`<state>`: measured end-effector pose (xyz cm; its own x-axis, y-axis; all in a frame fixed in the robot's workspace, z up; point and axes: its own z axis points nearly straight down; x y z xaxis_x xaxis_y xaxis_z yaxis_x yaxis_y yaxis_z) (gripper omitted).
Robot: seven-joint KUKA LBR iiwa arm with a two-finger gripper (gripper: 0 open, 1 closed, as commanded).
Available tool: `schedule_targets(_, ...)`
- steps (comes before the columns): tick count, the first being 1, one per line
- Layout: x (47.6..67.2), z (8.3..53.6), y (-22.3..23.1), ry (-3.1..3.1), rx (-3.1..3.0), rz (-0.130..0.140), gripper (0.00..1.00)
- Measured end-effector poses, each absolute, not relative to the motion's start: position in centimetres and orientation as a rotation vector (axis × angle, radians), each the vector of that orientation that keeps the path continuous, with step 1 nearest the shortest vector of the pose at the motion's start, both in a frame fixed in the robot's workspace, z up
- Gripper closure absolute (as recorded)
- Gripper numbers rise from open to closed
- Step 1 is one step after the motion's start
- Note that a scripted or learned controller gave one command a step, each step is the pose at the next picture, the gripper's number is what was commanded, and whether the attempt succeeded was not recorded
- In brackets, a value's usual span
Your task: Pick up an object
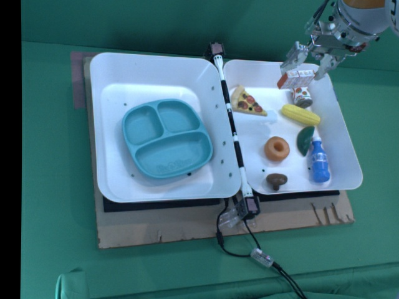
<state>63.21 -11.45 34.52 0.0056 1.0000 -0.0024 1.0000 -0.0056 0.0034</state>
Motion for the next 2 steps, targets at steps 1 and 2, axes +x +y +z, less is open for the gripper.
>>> schedule_targets(1, 66.8, 21.3, -12.9, 2.206, 2.22, 0.006, 0.0)
schedule_targets(2, 70.1, 19.4, -10.5, 2.214, 2.222, -0.032, 0.0)
